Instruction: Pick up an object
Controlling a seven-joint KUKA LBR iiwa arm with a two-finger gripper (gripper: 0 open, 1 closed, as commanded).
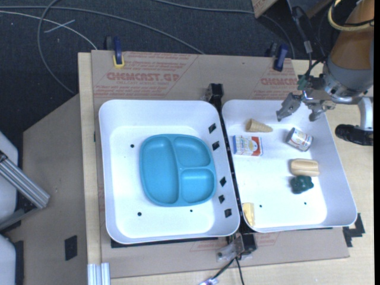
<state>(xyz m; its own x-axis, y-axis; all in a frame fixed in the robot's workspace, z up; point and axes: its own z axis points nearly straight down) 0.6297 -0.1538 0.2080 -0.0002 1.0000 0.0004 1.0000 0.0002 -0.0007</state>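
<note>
Over the right bin's (332, 177) far edge, toward two o'clock from the worktop's (89, 159) centre, the grey arm (351, 52) is reaching in from the right, and its claw (301, 108) is hanging above the bin's upper rim. Its two fingers are standing spread apart, one (287, 109) pointing toward the bin's nine o'clock side and the other (316, 111) toward its three o'clock side, with nothing lying between them.

Objects inside the right bin are lying well apart from one another. A pale cone-shaped piece (259, 126) is resting at about eleven o'clock of the bin's floor. A small silver can (299, 139) is lying on its side just below the claw, near one o'clock. A small white carton with red and blue print (246, 145) is sitting at nine o'clock, just beside the divider between the bins. A tan block (304, 167) is lying at three o'clock, and a dark green lump (301, 184) is sitting just below it, near or touching; contact cannot be determined. A yellowish piece (247, 213) is leaning at the bin's seven o'clock corner.

Within the left bin (119, 123), a blue three-compartment plate (177, 169) is lying flat near the centre.
</note>
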